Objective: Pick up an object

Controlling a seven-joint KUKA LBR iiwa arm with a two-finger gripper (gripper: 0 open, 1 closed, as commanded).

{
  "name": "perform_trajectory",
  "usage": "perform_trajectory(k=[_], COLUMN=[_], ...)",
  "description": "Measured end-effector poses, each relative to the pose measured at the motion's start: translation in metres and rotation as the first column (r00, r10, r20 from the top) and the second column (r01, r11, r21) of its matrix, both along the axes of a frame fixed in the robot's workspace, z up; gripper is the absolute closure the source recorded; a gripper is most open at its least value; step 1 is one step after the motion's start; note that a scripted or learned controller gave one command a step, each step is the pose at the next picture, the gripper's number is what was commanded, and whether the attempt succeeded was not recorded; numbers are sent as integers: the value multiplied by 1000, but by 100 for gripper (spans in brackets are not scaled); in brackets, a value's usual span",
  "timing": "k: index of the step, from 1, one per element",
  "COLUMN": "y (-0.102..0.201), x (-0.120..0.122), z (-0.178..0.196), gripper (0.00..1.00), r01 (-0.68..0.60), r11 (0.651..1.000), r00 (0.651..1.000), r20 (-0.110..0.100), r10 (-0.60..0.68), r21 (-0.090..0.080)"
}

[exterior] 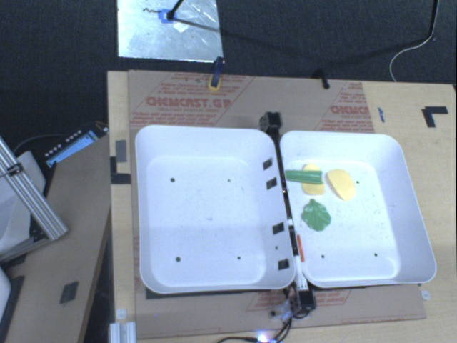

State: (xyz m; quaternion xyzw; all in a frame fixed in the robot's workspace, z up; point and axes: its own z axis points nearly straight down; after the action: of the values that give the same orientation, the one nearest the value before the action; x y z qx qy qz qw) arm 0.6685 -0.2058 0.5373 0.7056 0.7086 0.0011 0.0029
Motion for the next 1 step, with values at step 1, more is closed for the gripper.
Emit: perform_trajectory(k=[1], y=[0], x=[0], z=[-2], gripper=[100], r01=[-1], r11=[1000], r00=[1000], r20=[-3], r10=[1], r21=[1])
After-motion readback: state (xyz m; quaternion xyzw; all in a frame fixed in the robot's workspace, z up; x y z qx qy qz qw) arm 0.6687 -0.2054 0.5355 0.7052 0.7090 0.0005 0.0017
